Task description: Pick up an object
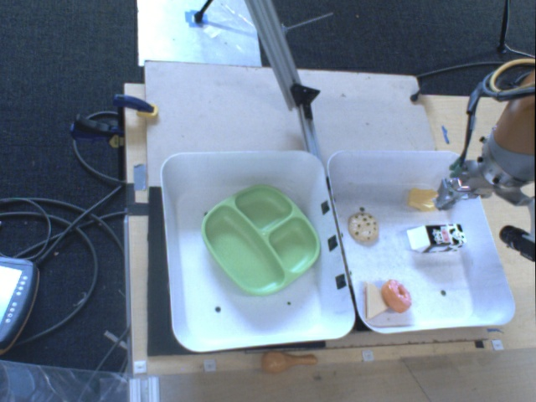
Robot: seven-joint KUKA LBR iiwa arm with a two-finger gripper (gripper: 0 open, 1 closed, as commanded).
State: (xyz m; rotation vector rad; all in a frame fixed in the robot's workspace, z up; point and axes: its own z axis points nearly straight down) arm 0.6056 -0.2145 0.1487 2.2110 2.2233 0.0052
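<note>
The right bin (494, 304) holds a yellow piece (421, 198), a chocolate-chip cookie (363, 226), a small black-and-white milk carton (436, 238), a pink donut (396, 295) and a tan slice (374, 301) under it. My gripper (450, 192) hangs at the bin's far right side, just right of the yellow piece and above the milk carton. Nothing shows between its fingers.
The left bin (180, 316) holds a green divided plate (261, 238). A slanted metal pole (275, 40) crosses the bench at the back and ends by the bins' divider. A tan object (288, 360) lies on the bench in front of the bins. Cables lie at the left.
</note>
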